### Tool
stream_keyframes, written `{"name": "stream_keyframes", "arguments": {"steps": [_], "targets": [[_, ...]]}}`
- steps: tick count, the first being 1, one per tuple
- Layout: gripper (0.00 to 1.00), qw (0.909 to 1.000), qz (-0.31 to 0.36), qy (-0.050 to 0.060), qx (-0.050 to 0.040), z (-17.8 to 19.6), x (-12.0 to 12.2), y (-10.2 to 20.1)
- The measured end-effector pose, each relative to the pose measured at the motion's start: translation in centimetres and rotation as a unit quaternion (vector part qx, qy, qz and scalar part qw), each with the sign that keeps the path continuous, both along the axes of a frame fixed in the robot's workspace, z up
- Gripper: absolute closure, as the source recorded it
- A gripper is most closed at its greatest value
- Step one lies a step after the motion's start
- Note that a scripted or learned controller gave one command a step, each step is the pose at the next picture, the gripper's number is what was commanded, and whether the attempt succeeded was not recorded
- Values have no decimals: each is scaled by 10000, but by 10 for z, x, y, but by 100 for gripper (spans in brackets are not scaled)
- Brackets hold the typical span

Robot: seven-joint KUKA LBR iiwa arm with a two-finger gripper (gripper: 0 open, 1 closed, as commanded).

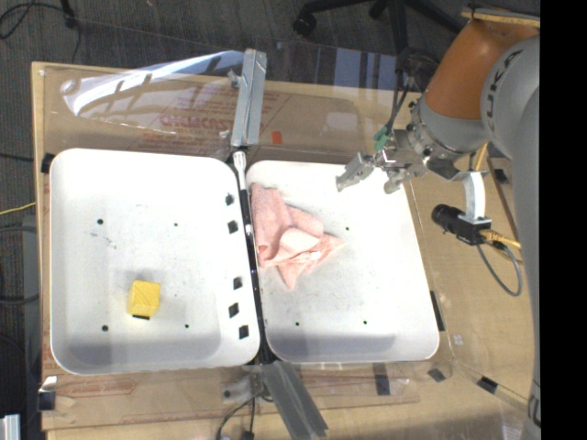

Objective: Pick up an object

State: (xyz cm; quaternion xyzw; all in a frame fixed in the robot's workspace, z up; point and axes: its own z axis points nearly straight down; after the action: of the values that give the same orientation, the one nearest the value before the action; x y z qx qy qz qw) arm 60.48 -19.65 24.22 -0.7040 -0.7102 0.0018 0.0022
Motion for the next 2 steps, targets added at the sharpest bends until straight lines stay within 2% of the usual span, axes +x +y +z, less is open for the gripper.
{"name": "stream_keyframes", "arguments": {"steps": [1,2], "targets": [[0,10000,0,0,0,0,0,0],[0,10000,-73,-5,1,-146,7,-12]]}}
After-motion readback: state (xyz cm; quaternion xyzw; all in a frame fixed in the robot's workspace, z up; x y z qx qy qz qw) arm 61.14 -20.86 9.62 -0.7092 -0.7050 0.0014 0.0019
